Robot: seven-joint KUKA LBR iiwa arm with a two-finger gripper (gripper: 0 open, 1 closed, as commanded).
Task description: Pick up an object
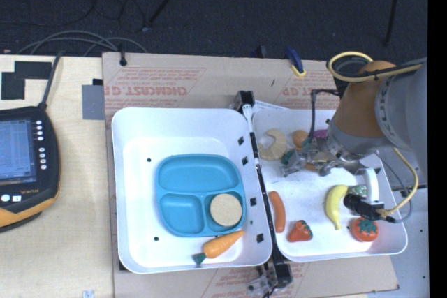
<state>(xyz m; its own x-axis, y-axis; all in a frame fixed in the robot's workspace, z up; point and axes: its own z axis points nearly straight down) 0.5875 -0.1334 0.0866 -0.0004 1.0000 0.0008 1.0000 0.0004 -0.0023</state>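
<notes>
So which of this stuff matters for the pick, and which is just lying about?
For the pick:
pincer
banana
strawberry
tomato
sausage

Lying about:
blue tray
cookie
carrot
pendant

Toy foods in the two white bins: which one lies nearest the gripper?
The pale beige bitten cookie-like piece at the right bin's upper left, just left of the gripper; the yellow banana lies farther.
</notes>
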